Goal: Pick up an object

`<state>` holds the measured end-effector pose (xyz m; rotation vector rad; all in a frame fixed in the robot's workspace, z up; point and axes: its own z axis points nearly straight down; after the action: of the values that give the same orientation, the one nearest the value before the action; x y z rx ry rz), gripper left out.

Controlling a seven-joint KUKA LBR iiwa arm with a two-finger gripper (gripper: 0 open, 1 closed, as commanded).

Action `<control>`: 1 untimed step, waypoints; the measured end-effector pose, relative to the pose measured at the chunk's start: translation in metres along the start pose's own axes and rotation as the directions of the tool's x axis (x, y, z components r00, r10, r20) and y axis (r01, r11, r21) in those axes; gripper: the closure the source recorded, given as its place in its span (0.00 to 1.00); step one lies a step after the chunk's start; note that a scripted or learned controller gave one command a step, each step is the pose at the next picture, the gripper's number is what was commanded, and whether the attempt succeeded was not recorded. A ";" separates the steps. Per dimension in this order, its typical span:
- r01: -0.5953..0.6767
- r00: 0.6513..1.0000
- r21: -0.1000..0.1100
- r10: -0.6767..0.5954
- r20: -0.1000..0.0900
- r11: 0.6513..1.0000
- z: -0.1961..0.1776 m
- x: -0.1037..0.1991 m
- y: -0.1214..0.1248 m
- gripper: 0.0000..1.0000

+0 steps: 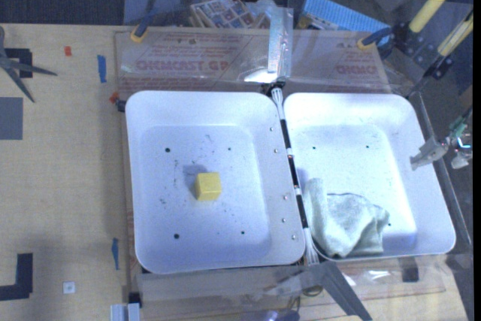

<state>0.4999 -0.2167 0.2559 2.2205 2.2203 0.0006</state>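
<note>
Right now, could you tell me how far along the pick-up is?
Nothing looks done yet. The yellow cube sits in the left bin and the crumpled cloth in the right bin. The gripper is at the right bin's right rim, holding nothing visible. Approach, grasp and lift remain.

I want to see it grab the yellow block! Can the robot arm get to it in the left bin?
Probably yes. The small yellow cube sits alone mid-floor in the left white bin, nothing over or beside it. The end effector is at the right bin's far edge, so it must cross over.

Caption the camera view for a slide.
Yellow block in the left bin, crumpled cloth in the right bin.
</note>
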 end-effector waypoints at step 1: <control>-0.270 0.963 0.004 0.270 -0.001 0.963 0.137 0.085 0.039 0.00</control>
<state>0.5387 -0.1315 0.1185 2.5051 1.8994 -0.0016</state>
